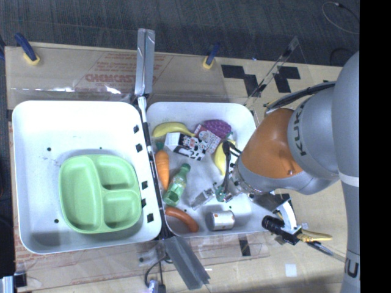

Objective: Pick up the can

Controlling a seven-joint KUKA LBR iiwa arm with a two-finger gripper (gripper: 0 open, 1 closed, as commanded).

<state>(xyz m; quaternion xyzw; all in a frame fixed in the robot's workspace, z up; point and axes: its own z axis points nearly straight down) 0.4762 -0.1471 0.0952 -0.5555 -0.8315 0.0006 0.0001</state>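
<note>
Grey arm (pixel 330 139) looms, hiding the right bin's (pixel 244 112) edge; end effector (pixel 221 194) above the can (pixel 220 220), grip state unreadable.

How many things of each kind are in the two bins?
Bananas: 2
Carrot: 1
Sausage: 1
Bottle: 1
Can: 1
Carton: 1
Purple bag: 1
Green tray: 1
Total: 9
</note>
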